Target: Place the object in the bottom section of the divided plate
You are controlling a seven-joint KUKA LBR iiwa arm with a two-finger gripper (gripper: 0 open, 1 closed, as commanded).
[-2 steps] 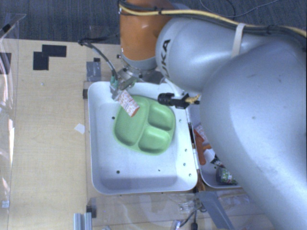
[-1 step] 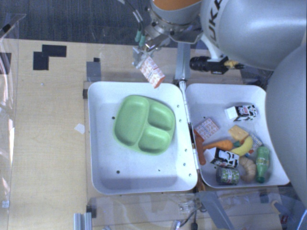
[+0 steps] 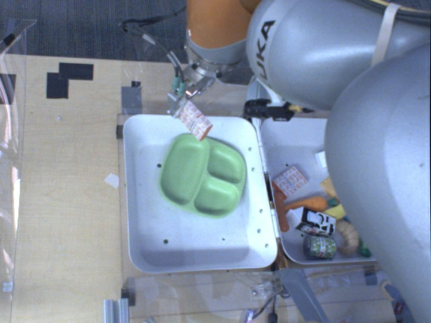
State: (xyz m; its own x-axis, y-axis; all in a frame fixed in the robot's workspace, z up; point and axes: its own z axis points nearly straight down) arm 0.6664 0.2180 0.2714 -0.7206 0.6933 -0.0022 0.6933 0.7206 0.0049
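Camera view: I saw the gripper (image 3: pixel 186 94) closed on a small red-and-white packet (image 3: pixel 193 120), hanging over the far edge of the green divided plate (image 3: pixel 202 173) in the left bin (image 3: pixel 145 200). Assorted items lay in the right bin (image 3: pixel 296 143).

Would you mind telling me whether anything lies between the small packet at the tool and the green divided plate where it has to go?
Nothing visible does. The packet hangs from the tool just above the plate's upper edge, and the plate's sections hold nothing. The other items lie apart in the right bin.
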